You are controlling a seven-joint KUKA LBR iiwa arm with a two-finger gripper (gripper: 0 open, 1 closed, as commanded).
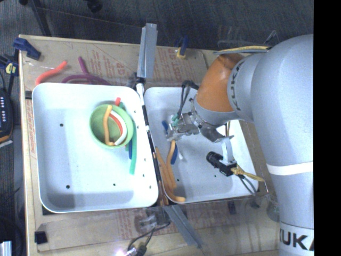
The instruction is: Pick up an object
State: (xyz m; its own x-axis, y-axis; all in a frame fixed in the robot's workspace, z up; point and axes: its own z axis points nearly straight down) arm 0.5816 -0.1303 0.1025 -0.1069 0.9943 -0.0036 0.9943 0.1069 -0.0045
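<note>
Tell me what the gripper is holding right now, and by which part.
It cannot be told. The gripper sits low in the right bin near an orange strip, but no object shows clearly between its jaws.

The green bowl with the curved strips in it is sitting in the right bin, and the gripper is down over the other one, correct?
Not quite. The camera view shows the green bowl, with its curved strips, in the left bin, not the right. The gripper is down over the other one, the right bin.
</note>
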